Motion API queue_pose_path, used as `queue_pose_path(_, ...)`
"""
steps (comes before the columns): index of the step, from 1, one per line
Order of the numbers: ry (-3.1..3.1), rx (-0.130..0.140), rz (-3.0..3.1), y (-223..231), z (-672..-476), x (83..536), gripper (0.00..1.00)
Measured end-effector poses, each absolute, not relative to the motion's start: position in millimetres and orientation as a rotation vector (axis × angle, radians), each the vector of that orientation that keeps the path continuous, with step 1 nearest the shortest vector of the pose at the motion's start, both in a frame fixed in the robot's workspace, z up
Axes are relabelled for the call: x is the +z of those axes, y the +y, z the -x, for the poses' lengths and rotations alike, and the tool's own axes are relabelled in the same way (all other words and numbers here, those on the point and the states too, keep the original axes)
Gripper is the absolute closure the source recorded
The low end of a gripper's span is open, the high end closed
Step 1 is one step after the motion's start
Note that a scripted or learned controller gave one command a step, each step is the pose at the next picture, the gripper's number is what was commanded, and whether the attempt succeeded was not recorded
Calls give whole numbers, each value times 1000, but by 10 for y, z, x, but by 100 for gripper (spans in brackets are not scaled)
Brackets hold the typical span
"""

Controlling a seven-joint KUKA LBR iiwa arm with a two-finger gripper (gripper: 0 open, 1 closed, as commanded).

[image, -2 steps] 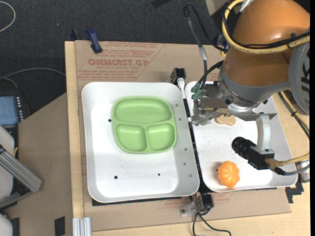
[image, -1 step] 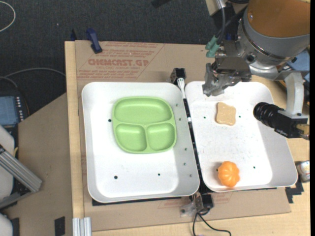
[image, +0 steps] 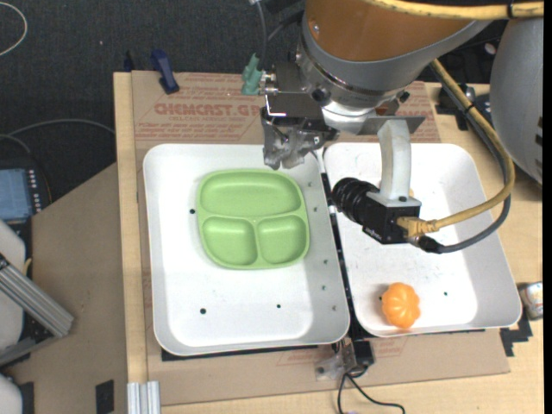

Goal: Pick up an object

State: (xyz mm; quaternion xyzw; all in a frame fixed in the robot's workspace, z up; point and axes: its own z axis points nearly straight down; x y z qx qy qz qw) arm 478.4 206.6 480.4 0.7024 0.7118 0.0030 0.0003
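Orange object: a small pumpkin-shaped piece lying in the right bin, at the corner nearest the camera; well apart from the gripper, nearer the camera than it and off toward the arm's side
Orange object, handling: judged light and rigid, likely moulded plastic; the ribbed round body may roll or slip under a pinch, so a grip across its widest part from above looks safest
Green tray: a three-compartment plate lying flat in the left bin, just on the camera side of the gripper and slightly away from the arm
Green tray, handling: judged stiff, light and smooth; being broad and shallow, it offers only the raised rim or a divider wall as a place to take hold, and the far rim lies closest to the fingers
Gripper: hanging over the far edge of the left bin, close to the wall between the two bins; nothing seen between its fingers; whether they stand apart or together cannot be told, as the metal parts blur into one mass
Black camera unit: mounted beside the gripper over the right bin, with a yellow cable running back toward the arm
Bench: brown printed board beyond the gripper, bearing both bins
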Motion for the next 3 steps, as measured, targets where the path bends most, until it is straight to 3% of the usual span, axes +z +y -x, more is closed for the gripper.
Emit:
queue_pose_path(1,2228,-15,-2221,2258,-4780,3990,100)
queue_pose_path(2,2215,25,-2217,2240,-5258,5279,100)
queue_pose_path(3,2219,-3,-2226,1729,-4770,5367,100)
